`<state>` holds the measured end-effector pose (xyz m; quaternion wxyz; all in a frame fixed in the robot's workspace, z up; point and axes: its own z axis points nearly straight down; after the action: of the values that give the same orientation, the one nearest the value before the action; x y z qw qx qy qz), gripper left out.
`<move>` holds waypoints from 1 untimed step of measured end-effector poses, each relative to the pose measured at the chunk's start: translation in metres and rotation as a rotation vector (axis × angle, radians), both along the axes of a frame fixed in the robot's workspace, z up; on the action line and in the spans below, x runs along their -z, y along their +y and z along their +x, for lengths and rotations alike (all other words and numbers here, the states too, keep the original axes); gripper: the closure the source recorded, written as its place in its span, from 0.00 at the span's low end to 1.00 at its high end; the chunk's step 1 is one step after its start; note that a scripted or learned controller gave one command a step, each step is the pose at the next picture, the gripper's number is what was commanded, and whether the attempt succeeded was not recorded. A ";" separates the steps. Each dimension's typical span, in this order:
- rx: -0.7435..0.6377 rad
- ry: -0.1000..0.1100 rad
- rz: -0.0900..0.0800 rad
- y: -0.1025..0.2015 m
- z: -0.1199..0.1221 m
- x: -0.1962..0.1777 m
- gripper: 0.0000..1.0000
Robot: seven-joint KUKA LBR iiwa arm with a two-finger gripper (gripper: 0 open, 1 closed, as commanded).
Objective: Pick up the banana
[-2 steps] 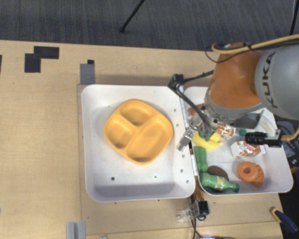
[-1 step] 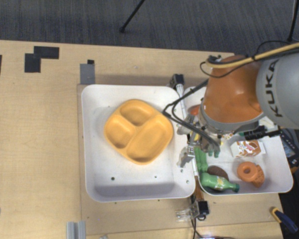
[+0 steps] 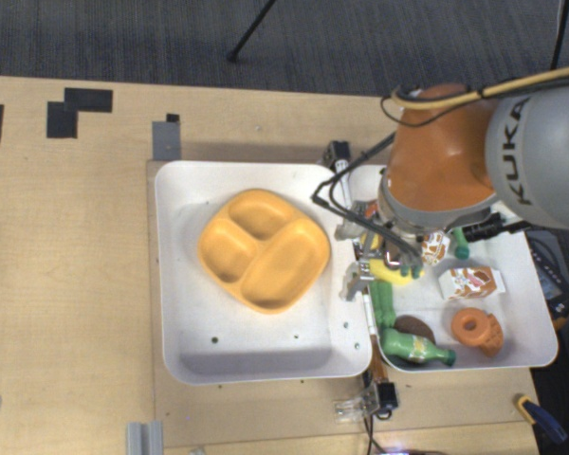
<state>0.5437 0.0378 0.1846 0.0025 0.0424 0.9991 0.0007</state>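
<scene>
Over the right bin (image 3: 541, 344): gripper (image 3: 384, 263) is low at its left edge, right on a yellow bit, probably the banana (image 3: 398, 275)
Fingers: can't tell, wrist blocks them
Nearby: green bottle (image 3: 412, 347), orange donut-ish toy (image 3: 476, 330), small packet (image 3: 469, 282)
Left bin (image 3: 185, 349): yellow divided plate (image 3: 264, 247)

Left bin (image 3: 185, 254): yellow divided plate (image 3: 264, 248), centred. Right bin (image 3: 541, 335): orange donut (image 3: 476, 330) at 5 o'clock, green bottle (image 3: 415, 348) at 7 o'clock, white packet (image 3: 469, 282) near centre.
</scene>
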 end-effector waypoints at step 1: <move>-0.418 0.000 -0.001 0.016 -0.017 0.000 0.00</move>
<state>0.5267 0.0537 0.1846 0.0021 -0.1659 0.9861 0.0005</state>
